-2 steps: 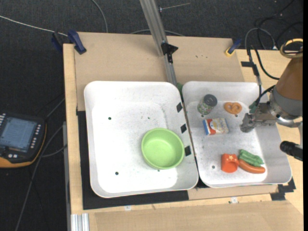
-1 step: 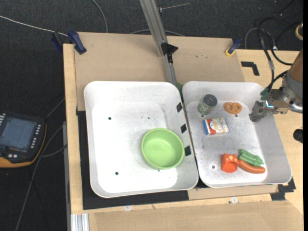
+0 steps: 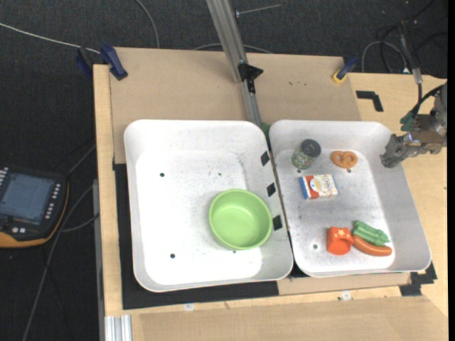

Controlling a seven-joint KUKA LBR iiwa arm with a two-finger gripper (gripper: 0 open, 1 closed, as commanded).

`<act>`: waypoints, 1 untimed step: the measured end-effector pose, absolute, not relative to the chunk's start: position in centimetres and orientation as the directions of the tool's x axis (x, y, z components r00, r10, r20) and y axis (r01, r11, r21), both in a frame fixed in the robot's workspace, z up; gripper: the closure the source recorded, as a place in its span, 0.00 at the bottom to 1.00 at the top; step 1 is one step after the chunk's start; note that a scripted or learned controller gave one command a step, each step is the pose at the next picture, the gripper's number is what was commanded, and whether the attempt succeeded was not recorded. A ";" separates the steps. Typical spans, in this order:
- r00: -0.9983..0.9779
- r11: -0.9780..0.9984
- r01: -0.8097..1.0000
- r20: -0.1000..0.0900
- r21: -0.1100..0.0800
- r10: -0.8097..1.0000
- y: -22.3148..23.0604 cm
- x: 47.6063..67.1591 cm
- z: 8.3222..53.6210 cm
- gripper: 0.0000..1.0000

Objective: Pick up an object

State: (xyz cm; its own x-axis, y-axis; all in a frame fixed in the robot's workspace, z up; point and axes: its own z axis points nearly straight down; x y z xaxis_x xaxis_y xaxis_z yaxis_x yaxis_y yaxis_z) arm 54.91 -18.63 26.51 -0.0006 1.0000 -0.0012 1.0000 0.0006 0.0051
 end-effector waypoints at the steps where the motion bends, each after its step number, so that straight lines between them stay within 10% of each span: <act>1: -0.004 0.004 1.000 0.001 0.001 1.000 -13.6 54.0 27.1 1.00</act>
